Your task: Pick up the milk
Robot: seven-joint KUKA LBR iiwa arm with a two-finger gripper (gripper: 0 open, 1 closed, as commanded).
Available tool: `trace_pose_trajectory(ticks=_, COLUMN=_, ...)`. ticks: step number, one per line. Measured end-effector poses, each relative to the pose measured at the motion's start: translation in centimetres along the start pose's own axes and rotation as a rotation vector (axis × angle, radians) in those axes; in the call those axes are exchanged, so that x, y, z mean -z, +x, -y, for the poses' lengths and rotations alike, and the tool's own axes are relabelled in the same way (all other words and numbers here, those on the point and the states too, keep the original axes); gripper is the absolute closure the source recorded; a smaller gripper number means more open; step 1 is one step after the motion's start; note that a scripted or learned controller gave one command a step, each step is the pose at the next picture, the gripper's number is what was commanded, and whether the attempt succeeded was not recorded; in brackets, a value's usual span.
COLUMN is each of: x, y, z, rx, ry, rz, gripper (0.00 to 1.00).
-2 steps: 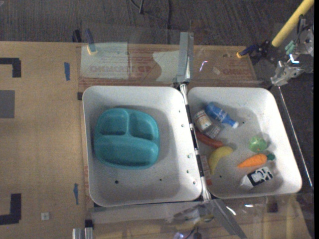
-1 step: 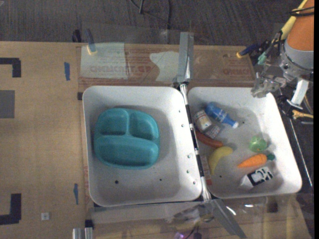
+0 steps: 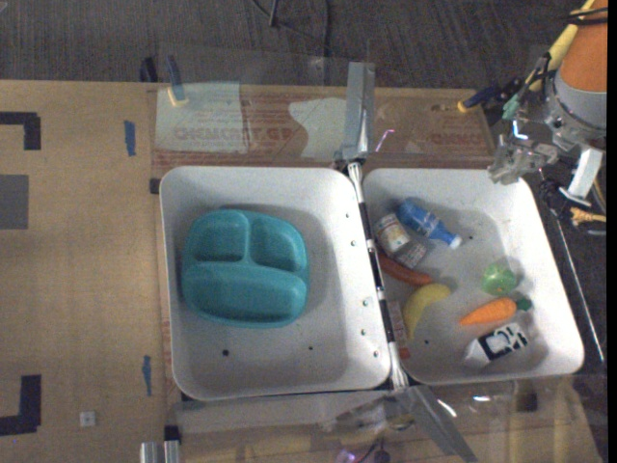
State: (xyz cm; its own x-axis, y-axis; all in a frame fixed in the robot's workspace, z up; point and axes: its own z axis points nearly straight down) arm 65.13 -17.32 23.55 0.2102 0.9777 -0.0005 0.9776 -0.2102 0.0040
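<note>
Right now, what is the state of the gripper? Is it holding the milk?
Gripper: above the right bin's far right corner; open or closed cannot be told. It holds nothing visible; the milk lies in the right bin.

Arm (image 3: 586, 61) enters frame at 2 o'clock, orange band showing at the edge, grey wrist below it. Gripper (image 3: 516, 162) sits at the arm's 8 o'clock end, angled down-left, raised, nothing seen between fingers. Cables run along the wrist. Finger spacing too blurred to read.
</note>
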Motion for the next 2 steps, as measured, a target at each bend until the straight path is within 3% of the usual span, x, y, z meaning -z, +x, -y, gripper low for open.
trace_pose_trajectory(ticks=2, x=2.2, y=-0.1, z=-0.2, rx=0.0, ry=-0.008, rz=0.001, gripper=1.0)
